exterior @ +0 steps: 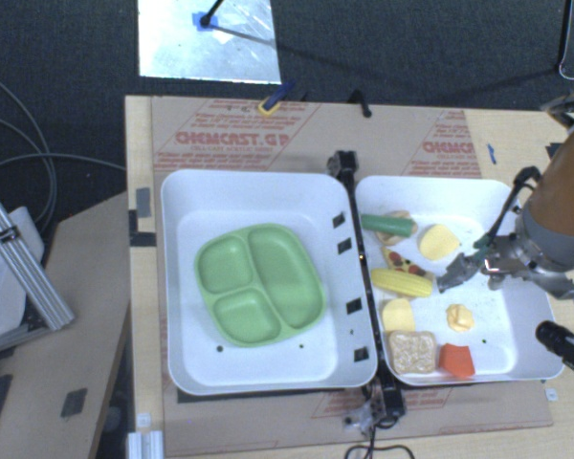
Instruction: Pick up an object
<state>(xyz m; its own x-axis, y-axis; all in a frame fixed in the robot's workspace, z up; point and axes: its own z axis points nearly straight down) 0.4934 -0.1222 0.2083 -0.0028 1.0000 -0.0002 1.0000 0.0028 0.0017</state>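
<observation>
Reaching in from the right, the grey robot arm with the orange band [564, 199] holds its dark two-finger gripper [456, 273] low over the right white plastic bin [497, 191]. It is too small and dark to tell how its tip is set. Nothing can be seen caught in it.

The gripper tip is just beside the long yellow toy corn cob [402, 282], on the cob's right end. Just above it sits a round pale yellow toy lump [438, 242]. Just below it lies a small yellow toy chunk [460, 317].

Further out, a green toy stick with a red end [386, 224] lies near the top left of this bin. A small red and white toy piece [399, 257] sits between the stick and the corn. A pale yellow toy block [397, 314] sits under the corn. Below that is a tan square toy like a cracker [413, 351], and beside it an orange-red toy block [456, 360].

The left white plastic bin [191, 199] holds a light green plate with three sections [259, 284]. Both bins rest on a brown cardboard sheet with red letters [230, 132].
</observation>
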